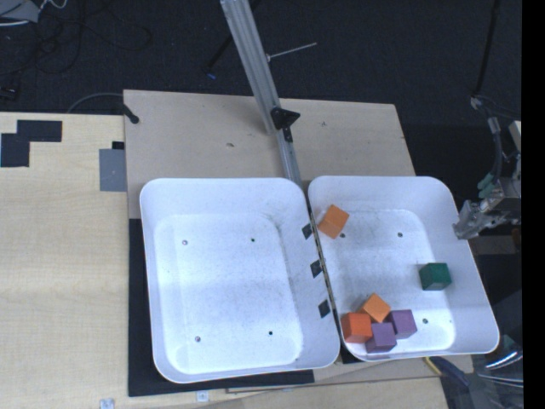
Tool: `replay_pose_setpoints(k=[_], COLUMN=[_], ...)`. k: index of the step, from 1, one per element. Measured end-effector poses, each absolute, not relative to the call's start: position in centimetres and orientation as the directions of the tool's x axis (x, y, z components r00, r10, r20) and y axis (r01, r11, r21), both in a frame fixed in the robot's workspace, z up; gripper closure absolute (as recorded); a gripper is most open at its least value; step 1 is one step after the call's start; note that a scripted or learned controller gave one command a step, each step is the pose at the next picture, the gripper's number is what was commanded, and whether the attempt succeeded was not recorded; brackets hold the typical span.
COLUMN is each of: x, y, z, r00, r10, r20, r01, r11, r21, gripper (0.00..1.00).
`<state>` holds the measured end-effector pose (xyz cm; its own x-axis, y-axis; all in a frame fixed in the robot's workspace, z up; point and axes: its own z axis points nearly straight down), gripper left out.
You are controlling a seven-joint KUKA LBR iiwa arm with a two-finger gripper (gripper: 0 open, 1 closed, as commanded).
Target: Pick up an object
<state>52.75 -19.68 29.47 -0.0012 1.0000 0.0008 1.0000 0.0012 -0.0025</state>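
Down at the front of the right bin (467,228) sits a little pile of blocks: a red-orange block (356,325), an orange block (375,307) behind it, and two purple blocks (392,329) just beside them, all touching or nearly so. Going left to right, the left bin (162,220) is white and smooth with tiny dark speckles. Next comes the right bin, with another orange block (333,221) alone near its back left corner. A green block (434,275) sits by itself toward the right side. All the blocks look like small hard cubes. The gripper (479,218) hangs just outside the bin's right rim. I cannot tell how it is set. The green block lies closest, to its left and a bit toward the front.
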Motion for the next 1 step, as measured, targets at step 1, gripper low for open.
replay_pose_setpoints(k=[1], x=[49.18], y=[-20.88], z=[13.47], r00=[0.002], r10=[1.0], r20=[0.004], r01=[1.0], r11=[-0.002], r21=[-0.011], gripper=[1.0])
